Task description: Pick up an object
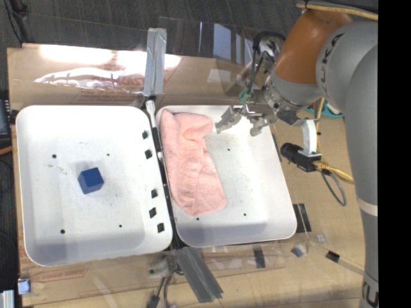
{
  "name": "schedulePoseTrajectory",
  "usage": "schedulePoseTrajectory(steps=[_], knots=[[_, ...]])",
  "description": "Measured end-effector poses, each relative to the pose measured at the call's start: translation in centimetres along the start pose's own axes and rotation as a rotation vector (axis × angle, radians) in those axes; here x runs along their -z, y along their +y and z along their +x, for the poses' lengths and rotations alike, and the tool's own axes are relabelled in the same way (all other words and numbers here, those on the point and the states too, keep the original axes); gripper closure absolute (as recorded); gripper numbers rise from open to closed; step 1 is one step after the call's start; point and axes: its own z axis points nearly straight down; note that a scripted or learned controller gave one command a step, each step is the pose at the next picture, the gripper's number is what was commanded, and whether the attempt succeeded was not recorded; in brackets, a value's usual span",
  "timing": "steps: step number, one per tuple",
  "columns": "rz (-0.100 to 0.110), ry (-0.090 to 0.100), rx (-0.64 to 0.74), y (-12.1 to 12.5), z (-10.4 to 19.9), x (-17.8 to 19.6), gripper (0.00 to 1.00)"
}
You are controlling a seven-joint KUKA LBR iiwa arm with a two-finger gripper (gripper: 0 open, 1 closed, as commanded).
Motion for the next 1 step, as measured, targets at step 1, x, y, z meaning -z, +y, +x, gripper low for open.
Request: schedulePoseTrajectory(steps=[1], knots=[[-0.002, -0.001, 0.194, -0.32, 2.79, -14.82, 0.00]])
